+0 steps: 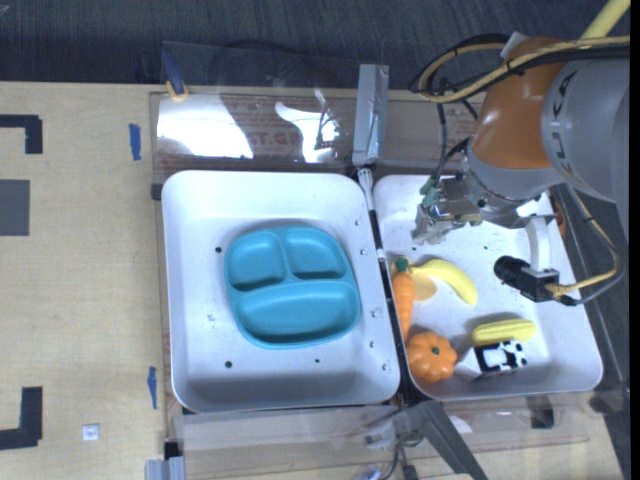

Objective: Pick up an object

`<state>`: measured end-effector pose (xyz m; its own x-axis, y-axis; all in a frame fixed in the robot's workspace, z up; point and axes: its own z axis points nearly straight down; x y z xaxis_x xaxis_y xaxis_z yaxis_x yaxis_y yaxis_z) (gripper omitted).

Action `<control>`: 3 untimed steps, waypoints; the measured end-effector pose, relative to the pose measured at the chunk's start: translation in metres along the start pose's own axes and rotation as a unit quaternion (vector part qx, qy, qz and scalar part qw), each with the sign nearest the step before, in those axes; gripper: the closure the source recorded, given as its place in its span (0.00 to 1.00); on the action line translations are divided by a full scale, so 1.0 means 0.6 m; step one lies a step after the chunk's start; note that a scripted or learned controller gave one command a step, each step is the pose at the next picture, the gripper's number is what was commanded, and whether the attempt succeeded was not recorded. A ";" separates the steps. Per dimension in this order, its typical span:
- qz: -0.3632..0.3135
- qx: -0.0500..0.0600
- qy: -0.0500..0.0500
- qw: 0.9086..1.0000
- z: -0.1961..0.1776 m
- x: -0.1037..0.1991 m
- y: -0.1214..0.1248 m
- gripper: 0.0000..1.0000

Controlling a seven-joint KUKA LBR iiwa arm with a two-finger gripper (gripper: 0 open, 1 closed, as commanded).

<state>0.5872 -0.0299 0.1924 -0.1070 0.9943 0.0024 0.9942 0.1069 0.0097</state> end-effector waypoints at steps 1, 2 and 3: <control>0.004 0.005 -0.001 1.000 0.006 -0.009 -0.005 0.00; 0.003 0.006 -0.001 1.000 0.013 -0.061 -0.047 0.00; 0.066 0.001 -0.003 0.998 -0.138 -0.126 0.005 0.00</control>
<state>0.5974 -0.1047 0.2750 0.0258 0.9997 -0.0019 0.9996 -0.0258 0.0078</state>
